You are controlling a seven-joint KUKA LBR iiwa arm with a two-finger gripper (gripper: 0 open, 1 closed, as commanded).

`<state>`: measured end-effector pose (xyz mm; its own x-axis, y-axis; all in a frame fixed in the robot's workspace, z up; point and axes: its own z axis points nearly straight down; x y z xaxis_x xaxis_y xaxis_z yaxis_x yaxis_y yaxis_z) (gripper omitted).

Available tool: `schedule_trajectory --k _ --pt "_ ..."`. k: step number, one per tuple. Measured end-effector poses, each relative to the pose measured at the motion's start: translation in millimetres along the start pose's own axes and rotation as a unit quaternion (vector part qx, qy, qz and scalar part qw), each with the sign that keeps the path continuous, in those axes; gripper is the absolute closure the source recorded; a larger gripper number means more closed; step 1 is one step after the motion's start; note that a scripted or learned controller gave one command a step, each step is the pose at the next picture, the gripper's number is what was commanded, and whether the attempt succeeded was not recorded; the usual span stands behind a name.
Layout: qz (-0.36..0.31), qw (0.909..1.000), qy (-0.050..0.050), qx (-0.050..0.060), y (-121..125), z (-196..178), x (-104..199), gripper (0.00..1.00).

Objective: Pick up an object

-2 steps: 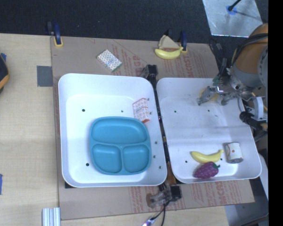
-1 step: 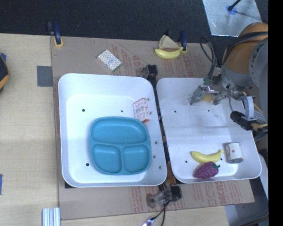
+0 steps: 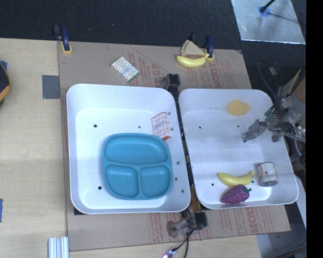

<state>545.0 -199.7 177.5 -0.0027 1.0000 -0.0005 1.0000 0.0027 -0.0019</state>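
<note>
1. A yellow plastic banana (image 3: 236, 178) is seen lying near the front edge of the right white bin (image 3: 215, 144), with a purple plastic grape bunch (image 3: 234, 195) touching it in front.
2. A small silver can (image 3: 266, 173) lies just beside the banana, by the bin's right edge.
3. A flat round yellow cookie (image 3: 238, 108) rests near the back edge.
4. The gripper (image 3: 258, 130) is seen over the right edge, its fingers spread, nothing pinched between them.
5. A blue divided plastic plate (image 3: 137, 165) and a red-and-white packet (image 3: 161, 125) are held in the left white bin (image 3: 81, 144).

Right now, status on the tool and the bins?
Tool over right bin, holding nothing. Banana, grapes, can at near edge. Nothing in the way.
</note>
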Motion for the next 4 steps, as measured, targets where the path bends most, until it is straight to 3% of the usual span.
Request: schedule_trajectory --k 1,2,3,4 --pt "0.000 1.0000 0.000 -0.001 108.4 -57.4 -12.6 0.00" --pt "0.000 1.0000 0.000 0.000 75.4 -55.9 -10.6 0.00" --pt "-0.002 1.0000 0.000 0.002 91.7 69.1 -11.5 0.00" --pt "-0.001 1.0000 0.000 0.000 111.5 82.0 -11.2 0.00"
